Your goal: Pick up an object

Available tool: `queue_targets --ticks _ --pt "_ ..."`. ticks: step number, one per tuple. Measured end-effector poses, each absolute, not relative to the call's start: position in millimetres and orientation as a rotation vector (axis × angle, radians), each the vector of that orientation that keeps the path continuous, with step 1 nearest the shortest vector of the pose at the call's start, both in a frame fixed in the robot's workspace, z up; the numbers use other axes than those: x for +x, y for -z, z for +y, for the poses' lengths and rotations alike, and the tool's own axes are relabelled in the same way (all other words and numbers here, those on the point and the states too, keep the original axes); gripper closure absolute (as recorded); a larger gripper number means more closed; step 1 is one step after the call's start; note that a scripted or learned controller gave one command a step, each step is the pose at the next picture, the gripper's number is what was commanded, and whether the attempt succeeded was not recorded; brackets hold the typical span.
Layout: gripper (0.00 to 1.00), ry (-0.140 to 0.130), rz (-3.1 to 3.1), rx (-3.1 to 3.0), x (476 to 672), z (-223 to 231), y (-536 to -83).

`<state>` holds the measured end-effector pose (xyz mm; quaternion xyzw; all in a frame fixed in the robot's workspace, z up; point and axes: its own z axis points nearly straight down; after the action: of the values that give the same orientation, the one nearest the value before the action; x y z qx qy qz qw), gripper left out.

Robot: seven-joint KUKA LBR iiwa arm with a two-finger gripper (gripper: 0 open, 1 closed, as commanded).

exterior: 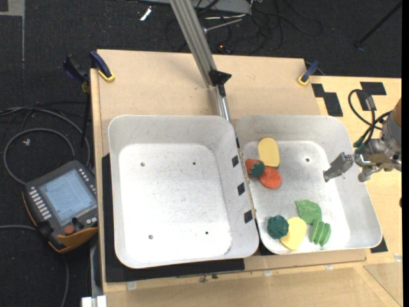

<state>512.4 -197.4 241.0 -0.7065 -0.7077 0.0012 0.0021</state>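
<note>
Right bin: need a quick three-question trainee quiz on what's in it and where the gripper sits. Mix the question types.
1. True or false: the gripper is above the right bin.
2. Which lies closest to the divider between the bins? A) yellow oval piece B) red piece with green top C) green ridged piece
3. Fill in: the dark green round piece touches the pale ____ piece beside it.

Key: 1 true; 2 B; 3 yellow.
</note>
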Motion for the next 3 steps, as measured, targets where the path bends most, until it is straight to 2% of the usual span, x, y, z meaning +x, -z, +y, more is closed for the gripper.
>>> queue_targets --ticks 1,3 --pt "0.00 0.000 -2.222 -2.220 513.3 -197.3 -243.2" --pt "0.00 -0.005 -2.216 -2.220 509.3 -205.1 -148.9"
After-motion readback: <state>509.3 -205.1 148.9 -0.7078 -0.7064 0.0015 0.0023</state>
